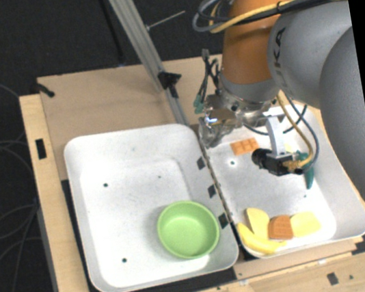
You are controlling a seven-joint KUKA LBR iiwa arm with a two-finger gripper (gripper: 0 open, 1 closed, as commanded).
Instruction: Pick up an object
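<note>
A tan wooden surface [111,95] on a dark floor with loose cables carries 2 white bins. The left bin [102,162] holds a green bowl [188,228]. The right bin [332,214] holds a yellow piece [256,233], a brown block [279,228] and a small orange piece [243,146]. The gripper [215,126] hangs over the right bin's far corner; I cannot tell whether it is released or clenched. Nothing looks lifted, so the pick seems not yet done
</note>
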